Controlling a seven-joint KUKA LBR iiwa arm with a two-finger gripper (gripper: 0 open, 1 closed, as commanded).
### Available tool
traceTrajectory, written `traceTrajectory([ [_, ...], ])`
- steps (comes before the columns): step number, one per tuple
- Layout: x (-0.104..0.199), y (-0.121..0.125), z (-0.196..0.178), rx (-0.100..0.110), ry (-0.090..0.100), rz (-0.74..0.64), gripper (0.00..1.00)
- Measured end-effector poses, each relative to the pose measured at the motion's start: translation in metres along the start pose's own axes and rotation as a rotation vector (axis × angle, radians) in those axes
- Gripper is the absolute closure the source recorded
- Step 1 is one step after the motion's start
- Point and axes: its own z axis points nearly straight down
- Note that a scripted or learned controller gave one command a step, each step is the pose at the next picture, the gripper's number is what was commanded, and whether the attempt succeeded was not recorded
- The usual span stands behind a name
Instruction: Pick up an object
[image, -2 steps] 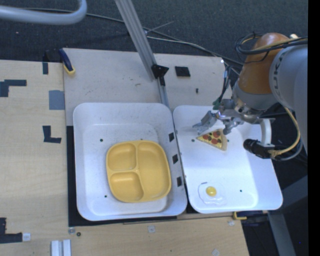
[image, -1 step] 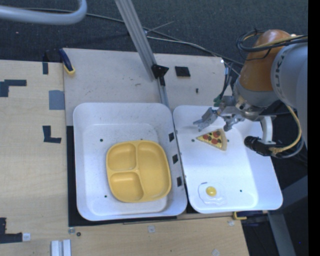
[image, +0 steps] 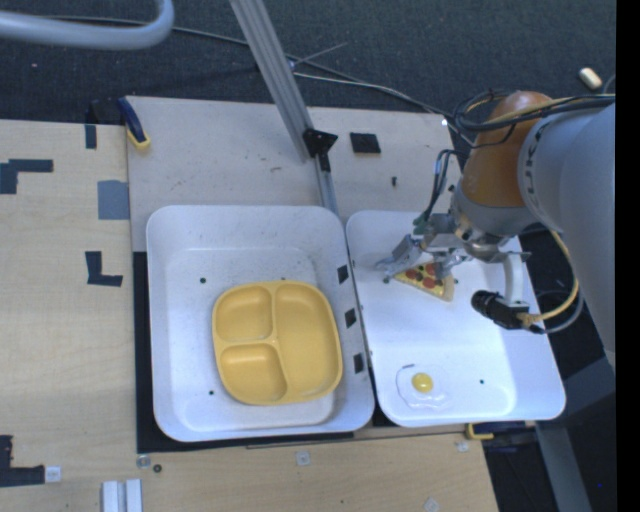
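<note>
Pizza slice (image: 427, 279), a small toy wedge with red dots on a yellow top, lay in the right bin (image: 500, 350) directly under the gripper (image: 418, 262), touching or very nearly touching the fingertips. Whether the slice sat between the fingers or merely beneath them could not be told from the slanted view, and how far the fingers stood apart could not be told either; the metal parts there blurred into one another.

Above the gripper and to its right rose the grey arm (image: 575, 170), with its orange band (image: 500, 150) just over the wrist and dark cables looping around it. A black fitting (image: 497, 308) hung off the arm just to the gripper's lower right, over the same bin.

Well below the gripper, near the front wall of the right bin, lay a toy fried egg (image: 421, 385), white with a yellow yolk, clear of the slice.

To the gripper's left, past the touching rims of the two bins, sat the left bin (image: 180, 300). It held a yellow divided plate (image: 276, 342) with three compartments, well apart from the gripper. A slanted metal pole (image: 285, 85) crossed the bench beyond the bins, up and to the gripper's left.
</note>
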Motion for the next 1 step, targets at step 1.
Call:
traceTrajectory([
  [1, -0.0009, 0.0012, 0.0500, -0.008, -0.004, -0.001, 0.00],
])
